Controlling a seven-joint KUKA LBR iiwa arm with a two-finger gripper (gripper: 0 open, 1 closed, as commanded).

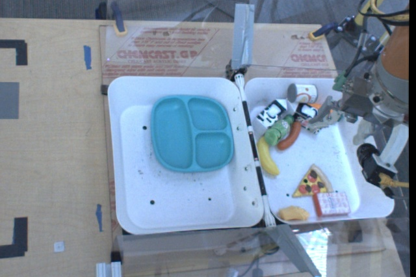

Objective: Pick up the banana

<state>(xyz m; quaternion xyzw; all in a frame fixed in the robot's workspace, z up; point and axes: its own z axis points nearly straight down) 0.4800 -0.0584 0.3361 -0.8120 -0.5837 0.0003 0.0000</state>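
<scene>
Nearest: right bin (374,201) holds pastry (293,213), red packet (333,203), pizza slice (313,182), banana (266,157) beside the divider. Left bin (123,139) holds teal divided plate (192,132). Board lettering unreadable. Gripper (320,120), up-right of banana and apart from it; opening can't be made out.

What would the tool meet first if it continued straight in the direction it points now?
The tool points toward the left side of the right bin. First in that line looks to be the red-orange sausage-like toy, with the green toy just beyond. The banana lies lower, off that line. Depth is unclear.
</scene>
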